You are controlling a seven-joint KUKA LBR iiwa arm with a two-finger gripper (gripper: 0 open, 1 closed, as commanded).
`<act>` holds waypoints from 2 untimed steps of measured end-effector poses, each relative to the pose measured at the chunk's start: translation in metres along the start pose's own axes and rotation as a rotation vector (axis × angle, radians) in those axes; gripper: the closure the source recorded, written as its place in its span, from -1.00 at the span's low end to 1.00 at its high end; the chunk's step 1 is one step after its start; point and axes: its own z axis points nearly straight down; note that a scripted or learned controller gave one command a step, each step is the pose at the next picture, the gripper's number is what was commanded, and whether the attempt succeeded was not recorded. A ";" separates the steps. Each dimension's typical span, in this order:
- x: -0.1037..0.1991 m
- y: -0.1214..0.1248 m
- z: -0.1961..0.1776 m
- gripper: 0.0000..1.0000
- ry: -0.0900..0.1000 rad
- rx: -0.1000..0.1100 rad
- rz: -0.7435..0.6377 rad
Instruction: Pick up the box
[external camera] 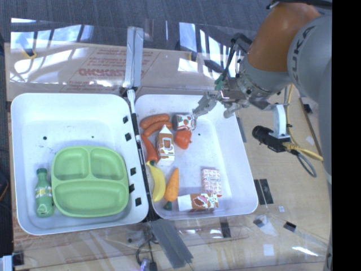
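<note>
The upper part of the arm [304, 33] is being cut off by the top edge. The fingertips of the gripper [198, 109] are being rendered too small and blurred for their spacing to be told. The print on the small carton [184, 121] beneath them is being blurred past reading.

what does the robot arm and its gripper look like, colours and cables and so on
The arm is thick, rounded and light grey, with a broad orange band above the wrist. The wrist narrows to a cluster of dark metal fittings with thin black cables looped along them. The gripper is slim, grey metal, small beside the bulky arm.
</note>
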 end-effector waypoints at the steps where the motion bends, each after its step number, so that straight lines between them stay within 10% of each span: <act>1: -0.006 -0.049 -0.013 -1.00 0.000 0.001 0.211; 2: -0.038 -0.075 0.123 -1.00 0.001 0.002 0.262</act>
